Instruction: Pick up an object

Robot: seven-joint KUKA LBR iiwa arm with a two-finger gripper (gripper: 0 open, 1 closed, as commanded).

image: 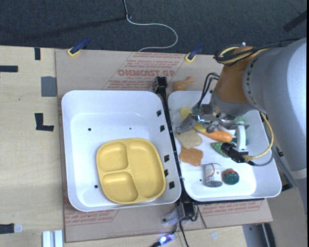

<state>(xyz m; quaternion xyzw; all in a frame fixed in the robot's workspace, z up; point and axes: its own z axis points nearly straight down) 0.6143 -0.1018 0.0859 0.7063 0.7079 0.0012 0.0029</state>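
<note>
While the claw (191, 122) hangs low in the right bin (257, 187), its grip unreadable, the orange carrot (219, 136) lies just beside it, long axis running left-right, slightly tilted.

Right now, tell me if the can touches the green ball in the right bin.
Apart. The camera view shows a strip of white bin floor between the can and the green ball, which lie side by side near the front wall.

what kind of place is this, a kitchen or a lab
Most likely a robot lab bench: two white bins clipped onto cardboard, a yellow divided plate and toy food such as a carrot, with loose cabling.
</note>
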